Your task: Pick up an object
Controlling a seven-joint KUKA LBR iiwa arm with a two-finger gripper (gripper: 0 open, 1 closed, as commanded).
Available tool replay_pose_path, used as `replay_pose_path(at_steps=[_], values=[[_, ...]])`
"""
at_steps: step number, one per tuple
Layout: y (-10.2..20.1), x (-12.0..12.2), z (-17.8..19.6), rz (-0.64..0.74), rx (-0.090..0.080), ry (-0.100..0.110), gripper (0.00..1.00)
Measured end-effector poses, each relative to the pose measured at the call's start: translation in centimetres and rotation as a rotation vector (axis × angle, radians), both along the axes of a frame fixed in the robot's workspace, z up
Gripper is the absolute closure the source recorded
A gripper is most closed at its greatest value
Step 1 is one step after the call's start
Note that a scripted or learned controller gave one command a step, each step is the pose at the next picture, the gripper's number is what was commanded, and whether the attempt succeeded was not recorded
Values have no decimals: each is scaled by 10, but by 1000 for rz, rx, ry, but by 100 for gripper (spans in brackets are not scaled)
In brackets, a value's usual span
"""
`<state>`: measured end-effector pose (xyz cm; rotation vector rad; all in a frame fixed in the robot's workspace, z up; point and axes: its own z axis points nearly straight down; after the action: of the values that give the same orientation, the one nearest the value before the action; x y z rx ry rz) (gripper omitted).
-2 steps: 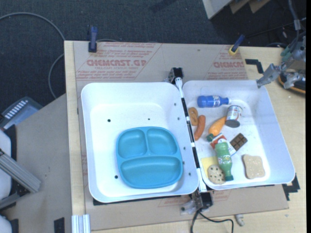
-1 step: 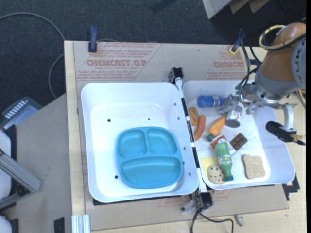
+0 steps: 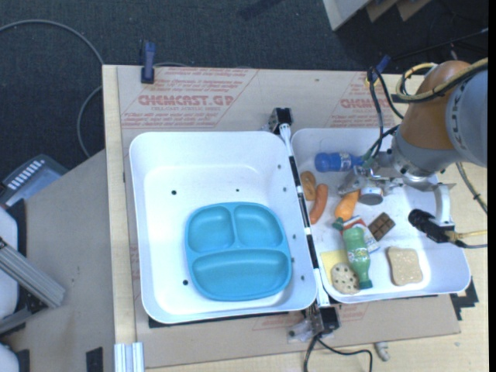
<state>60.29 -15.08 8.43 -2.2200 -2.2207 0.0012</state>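
Note:
My gripper (image 3: 363, 186) hangs low over the upper middle of the right bin (image 3: 453, 273), with the grey arm coming in from the right. Just below and left of it lies a small orange carrot (image 3: 348, 204), very close to the gripper's tip; whether they touch is unclear. A blue bottle (image 3: 333, 161) lies to its upper left. A tan bread roll (image 3: 308, 184) and an orange sausage (image 3: 318, 202) rest by the bin's left wall. A green bottle (image 3: 357, 251), a brown chocolate bar (image 3: 380, 225), a toast slice (image 3: 404, 265), a cookie (image 3: 343, 277) and a yellow cheese piece (image 3: 332, 259) fill the front.
The left bin (image 3: 155, 208) holds a blue divided plate (image 3: 236, 250). A black clamp (image 3: 282, 118) sits at the top of the seam between the bins. Cardboard (image 3: 194, 99) lies under both bins.

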Motion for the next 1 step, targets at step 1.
replay_pose_path(at_steps=[1], values=[[35,-9,0,0,1,0,0]])
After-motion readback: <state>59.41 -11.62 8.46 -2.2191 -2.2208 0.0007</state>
